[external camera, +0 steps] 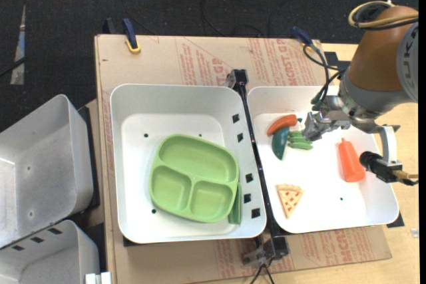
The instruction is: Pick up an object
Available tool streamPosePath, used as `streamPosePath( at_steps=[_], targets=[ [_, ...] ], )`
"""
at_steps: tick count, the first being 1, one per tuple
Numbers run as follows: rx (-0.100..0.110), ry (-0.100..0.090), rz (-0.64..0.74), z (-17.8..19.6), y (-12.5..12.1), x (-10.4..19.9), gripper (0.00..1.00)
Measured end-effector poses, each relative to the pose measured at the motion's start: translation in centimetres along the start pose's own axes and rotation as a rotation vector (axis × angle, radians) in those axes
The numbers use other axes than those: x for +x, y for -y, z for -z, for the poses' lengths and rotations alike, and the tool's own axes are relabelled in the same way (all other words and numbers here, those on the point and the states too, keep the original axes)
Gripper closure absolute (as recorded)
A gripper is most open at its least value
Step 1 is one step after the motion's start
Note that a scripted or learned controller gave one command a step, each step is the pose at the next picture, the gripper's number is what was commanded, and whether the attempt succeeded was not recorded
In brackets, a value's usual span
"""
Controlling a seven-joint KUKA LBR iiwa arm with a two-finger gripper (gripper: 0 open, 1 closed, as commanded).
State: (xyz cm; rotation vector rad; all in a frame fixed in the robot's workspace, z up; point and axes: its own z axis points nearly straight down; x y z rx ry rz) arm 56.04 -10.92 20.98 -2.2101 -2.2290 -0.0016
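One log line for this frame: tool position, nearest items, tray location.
tool over right white bin | beside dark green toy vegetable, red-orange toy pepper | green divided plastic tray in left white bin

dark carpet floor (60, 3), cables (229, 6), brown bench (193, 60)

A green divided tray (194, 179) lies flat in the left white bin (126, 143), tilted slightly askew; both bins rest on a cardboard-covered bench (173, 56) with a yellow clamp (132, 42) at its far edge. Spare white bins (36, 163) stand at the left; cables (226, 3) trail across the dark floor.
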Motion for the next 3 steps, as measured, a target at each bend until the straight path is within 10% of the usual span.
streamPosePath(
  at_steps=[3],
  targets=[
    [-0.002, 0.001, 0.000, -0.9, -0.6, 16.0, 1.00]
  ],
)
